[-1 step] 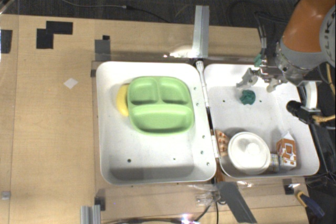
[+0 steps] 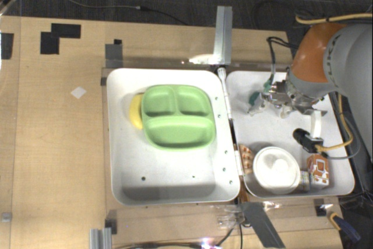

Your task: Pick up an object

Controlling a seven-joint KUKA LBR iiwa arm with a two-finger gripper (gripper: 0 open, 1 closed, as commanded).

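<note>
Two white bins sit side by side on a tan bench point(image 2: 52, 143). One green tray point(image 2: 177, 115) lies in the left bin point(image 2: 169, 183), with one yellow thing point(image 2: 135, 112) peeking out beside it. One white bowl point(image 2: 275, 169) sits at the right bin's point(image 2: 245, 87) near edge, with a small packet point(image 2: 318, 171) in the corner. Near the far edge, the gripper point(image 2: 274, 96) hangs low. I cannot tell how its fingers stand.

A green tray point(image 2: 176, 115) is taking up the left bin's point(image 2: 169, 189) upper half. A white bowl point(image 2: 275, 169) and packets point(image 2: 317, 170) are crowding the right bin's point(image 2: 239, 87) near edge.
</note>
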